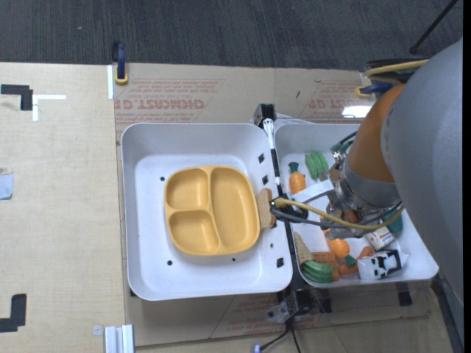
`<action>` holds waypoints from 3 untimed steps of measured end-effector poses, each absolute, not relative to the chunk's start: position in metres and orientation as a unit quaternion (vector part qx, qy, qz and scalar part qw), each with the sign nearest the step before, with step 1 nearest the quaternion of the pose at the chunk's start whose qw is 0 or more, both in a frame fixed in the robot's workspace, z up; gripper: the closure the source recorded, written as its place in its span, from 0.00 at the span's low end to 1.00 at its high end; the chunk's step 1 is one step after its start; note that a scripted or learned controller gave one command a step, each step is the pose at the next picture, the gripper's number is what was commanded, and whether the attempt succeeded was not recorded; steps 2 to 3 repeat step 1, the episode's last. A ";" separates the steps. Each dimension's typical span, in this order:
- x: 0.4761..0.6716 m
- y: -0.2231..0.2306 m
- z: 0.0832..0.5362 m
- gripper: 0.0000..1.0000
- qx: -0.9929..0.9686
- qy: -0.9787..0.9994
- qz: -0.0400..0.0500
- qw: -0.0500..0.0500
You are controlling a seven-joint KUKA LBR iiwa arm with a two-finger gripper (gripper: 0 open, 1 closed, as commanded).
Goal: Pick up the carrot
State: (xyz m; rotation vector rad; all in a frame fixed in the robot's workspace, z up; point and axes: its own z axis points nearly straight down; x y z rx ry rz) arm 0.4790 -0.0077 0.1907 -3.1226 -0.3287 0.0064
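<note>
The carrot (pixel 296 179), small and orange with a green top, lies in the upper left part of the right bin (pixel 419 271), close to the wall shared with the left bin. My gripper (pixel 343 219) hangs low over the middle of the right bin, to the right of the carrot and a little nearer the front. It is mostly hidden under the grey wrist and its orange band (pixel 372 145). Nothing of the carrot is covered by the gripper.
A green ridged toy (pixel 317 165) lies just right of the carrot. Orange pieces (pixel 338 247), a green piece (pixel 318 271), a cone (pixel 302 247) and a black-and-white item (pixel 380 265) crowd the bin's front. The left bin (pixel 140 197) holds a yellow divided plate (pixel 212 210).
</note>
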 end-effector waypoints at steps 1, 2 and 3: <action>0.479 -0.008 0.191 0.00 -0.995 -0.105 0.002 0.001; 0.479 -0.008 0.191 0.00 -0.995 -0.105 0.002 0.001; 0.479 -0.008 0.191 0.00 -0.995 -0.105 0.002 0.001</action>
